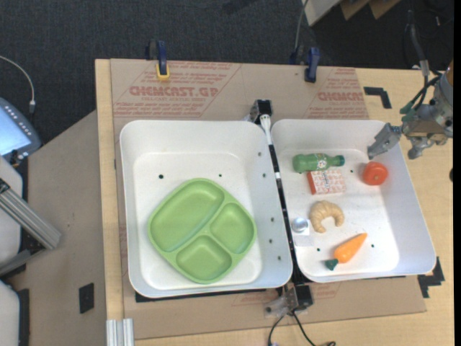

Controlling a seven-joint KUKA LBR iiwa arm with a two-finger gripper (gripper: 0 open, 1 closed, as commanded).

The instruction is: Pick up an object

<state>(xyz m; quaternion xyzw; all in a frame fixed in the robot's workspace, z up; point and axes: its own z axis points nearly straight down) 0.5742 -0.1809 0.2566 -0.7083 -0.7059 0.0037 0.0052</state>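
The grey two-finger gripper [400,142] hovers at the shallow white right bin's [414,222] far right rim, fingers apparently spread and holding nothing. Just below it lies the round red tomato [374,173]; the green plastic bottle [317,162] sits further left.

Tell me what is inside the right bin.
The right bin holds a green bottle, a red-and-white carton, a tomato, a croissant, a carrot and a small silvery item. Whatever lies under them is covered.
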